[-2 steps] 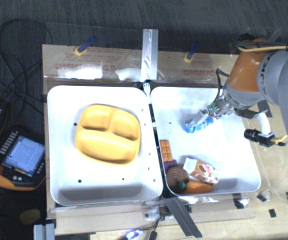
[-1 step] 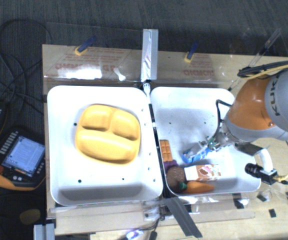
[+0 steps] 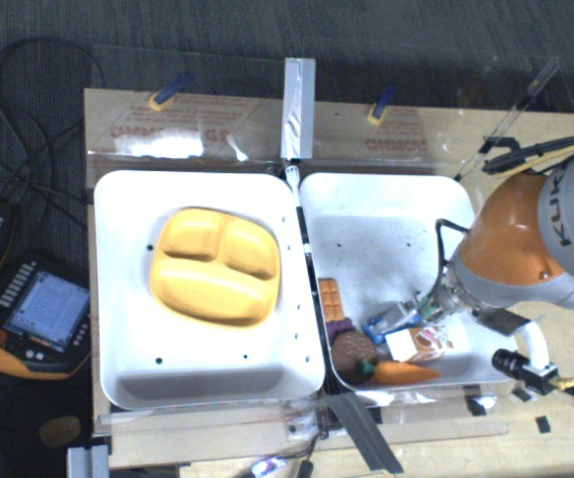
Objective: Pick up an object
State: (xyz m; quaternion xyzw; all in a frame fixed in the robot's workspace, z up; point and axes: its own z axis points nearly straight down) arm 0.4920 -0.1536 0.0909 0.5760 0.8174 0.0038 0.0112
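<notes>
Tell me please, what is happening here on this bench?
A KUKA arm reaches from the right into the right bin, its gripper low over a pile of small items by the near wall, among them a carrot. The left bin holds a yellow divided tray. Nothing is visibly lifted.

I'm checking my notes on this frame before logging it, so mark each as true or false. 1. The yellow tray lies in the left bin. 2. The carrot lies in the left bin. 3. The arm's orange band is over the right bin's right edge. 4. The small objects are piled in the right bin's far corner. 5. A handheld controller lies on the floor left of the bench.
1. True: the yellow tray lies in the left bin.
2. False: the carrot lies in the right bin, by its near wall.
3. True: the orange band is there.
4. False: they cluster in its near part.
5. True: the controller lies there.
</notes>
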